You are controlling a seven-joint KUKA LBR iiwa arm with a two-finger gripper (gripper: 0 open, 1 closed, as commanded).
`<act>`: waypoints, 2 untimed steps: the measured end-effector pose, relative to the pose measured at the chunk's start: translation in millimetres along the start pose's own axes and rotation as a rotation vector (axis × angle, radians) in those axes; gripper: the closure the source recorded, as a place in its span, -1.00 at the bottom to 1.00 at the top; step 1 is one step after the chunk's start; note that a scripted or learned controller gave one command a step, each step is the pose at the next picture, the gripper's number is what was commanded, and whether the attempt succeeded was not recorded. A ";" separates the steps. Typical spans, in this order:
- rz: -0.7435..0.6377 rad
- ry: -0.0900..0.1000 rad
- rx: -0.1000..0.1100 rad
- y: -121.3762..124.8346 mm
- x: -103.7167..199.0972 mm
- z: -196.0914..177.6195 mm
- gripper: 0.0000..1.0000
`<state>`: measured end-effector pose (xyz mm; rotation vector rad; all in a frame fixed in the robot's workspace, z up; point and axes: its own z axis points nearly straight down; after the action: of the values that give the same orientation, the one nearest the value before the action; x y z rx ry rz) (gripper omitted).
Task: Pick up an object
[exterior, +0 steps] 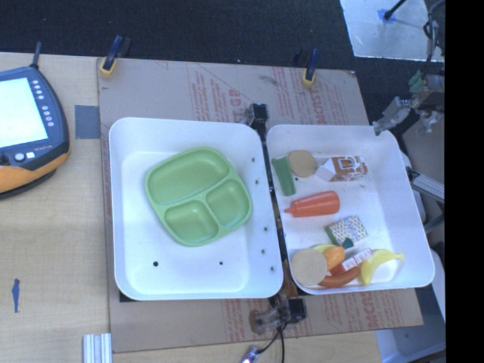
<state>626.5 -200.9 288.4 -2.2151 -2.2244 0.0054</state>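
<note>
The right bin (404,203) holds several toy foods. A green stick (283,175), a tan disc (302,163) and a small brown-and-white carton (344,168) lie at its far side. An orange carrot-like piece (314,203) rests in the middle, with a patterned little box (347,230) below it. At the near edge sit a round cookie (308,267), an orange chunk (335,257), a red sausage (340,278) and a yellow banana (380,263). My gripper (395,114) hangs just outside the bin's far right corner, touching nothing.
The left bin (128,225) carries a green divided plate (198,195). A teach pendant (26,131) lies on the bench at far left. Blue and yellow clamps (112,55) pin the cardboard under the bins.
</note>
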 end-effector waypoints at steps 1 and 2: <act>-0.002 0.001 0.003 8.5 41.6 152.3 -1.00; -0.001 -0.006 -0.016 30.3 27.7 178.4 -1.00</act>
<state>655.9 -173.2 109.9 -2.2247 -2.2373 -0.0063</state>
